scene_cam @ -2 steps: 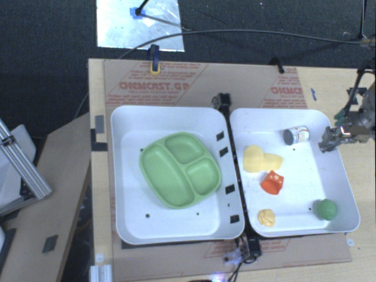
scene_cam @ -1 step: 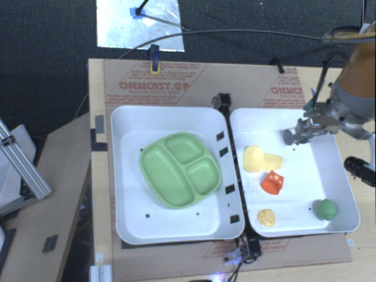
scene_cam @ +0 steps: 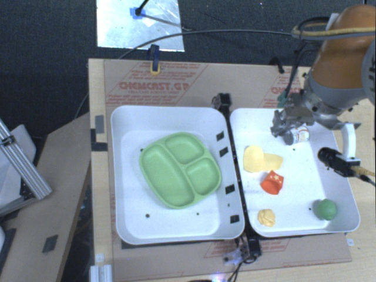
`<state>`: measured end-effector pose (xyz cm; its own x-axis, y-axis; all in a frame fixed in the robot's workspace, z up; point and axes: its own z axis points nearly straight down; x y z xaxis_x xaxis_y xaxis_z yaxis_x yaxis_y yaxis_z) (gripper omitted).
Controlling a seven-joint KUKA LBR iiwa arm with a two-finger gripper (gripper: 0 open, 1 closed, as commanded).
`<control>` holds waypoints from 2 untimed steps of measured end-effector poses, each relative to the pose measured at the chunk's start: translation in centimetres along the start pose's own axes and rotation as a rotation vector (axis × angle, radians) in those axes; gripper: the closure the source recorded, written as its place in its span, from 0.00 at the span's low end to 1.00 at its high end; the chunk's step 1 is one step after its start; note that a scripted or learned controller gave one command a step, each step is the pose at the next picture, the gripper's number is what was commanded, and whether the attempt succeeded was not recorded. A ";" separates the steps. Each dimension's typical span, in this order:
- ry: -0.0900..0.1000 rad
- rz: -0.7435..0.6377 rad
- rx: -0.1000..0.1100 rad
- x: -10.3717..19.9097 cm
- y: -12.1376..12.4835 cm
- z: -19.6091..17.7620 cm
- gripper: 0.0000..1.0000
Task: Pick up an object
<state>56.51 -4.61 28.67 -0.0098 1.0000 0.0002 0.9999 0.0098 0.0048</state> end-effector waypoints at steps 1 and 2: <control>0.001 0.000 0.002 4.9 2.4 2.1 1.00; 0.001 0.000 0.000 9.7 4.5 2.0 1.00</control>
<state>60.92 5.12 26.68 -0.0095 1.0000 0.0015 0.9999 0.0095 0.0044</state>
